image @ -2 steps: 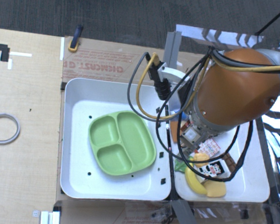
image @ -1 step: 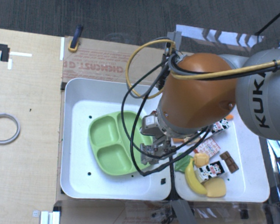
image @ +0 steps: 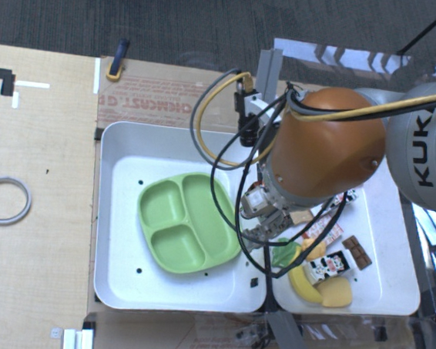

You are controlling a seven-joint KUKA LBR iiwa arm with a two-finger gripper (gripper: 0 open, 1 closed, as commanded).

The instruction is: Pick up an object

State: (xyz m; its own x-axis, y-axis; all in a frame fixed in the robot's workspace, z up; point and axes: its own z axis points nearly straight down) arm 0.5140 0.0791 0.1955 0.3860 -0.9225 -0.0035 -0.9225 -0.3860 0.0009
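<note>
- Two white bins (image: 115, 198) sat on the table; the left one held a green divided plate (image: 186, 222).
- Arm's orange band (image: 326, 142) hid much of the right bin.
- Fingers (image: 268, 228) blurred amid cables; grip unclear.
- Banana (image: 305, 286) and small packets lay partly hidden, near right.

The arm (image: 337, 144) reaches over the seam between the two bins, its gripper (image: 266, 228) low beside the green plate (image: 186, 222) in the left bin (image: 122, 198). A banana (image: 303, 286) and small packets lie in the right bin (image: 387, 226).
</note>
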